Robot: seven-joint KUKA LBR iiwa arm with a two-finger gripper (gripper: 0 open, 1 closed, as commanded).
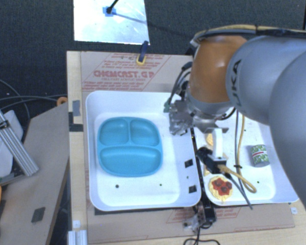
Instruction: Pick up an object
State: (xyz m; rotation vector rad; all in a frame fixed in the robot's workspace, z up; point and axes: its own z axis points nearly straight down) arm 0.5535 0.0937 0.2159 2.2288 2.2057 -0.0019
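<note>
**Spotter:** What's closest on your feed?

**Operator:** The arm (275, 70) itself. Its big grey link looms on my right, with the orange band leading down to the wrist.

**Spotter:** And on the bench, front first?

**Operator:** At the front of the right bin (268, 185) there's a small dish of toy spaghetti (220, 188) with red sauce on top. Further back in that bin is a green can (259, 155), well apart from the dish.

**Spotter:** Left side?

**Operator:** The left bin (143, 193) holds a blue divided plate (129, 147), lying flat with nothing in its compartments.

**Spotter:** Where's the claw?

**Operator:** The gripper (179, 119) hangs about where the two bins meet, just beside the plate's right rim. The wrist blocks my look at it, so I can't tell how wide it's open or whether it has hold of anything. Beyond it, past the bins, there's just a cardboard sheet (122, 73).

**Spotter:** So which step are we on?

**Operator:** I'd call it the approach. Every object I can see rests in a bin, so I don't think a grasp has been made yet. Next it has to commit to a target. The plate is nearest but wide and shallow, so it would need a grip on the rim. The can looks like the easier pinch, though I'd have to bring the arm back across the right bin to reach it
</note>
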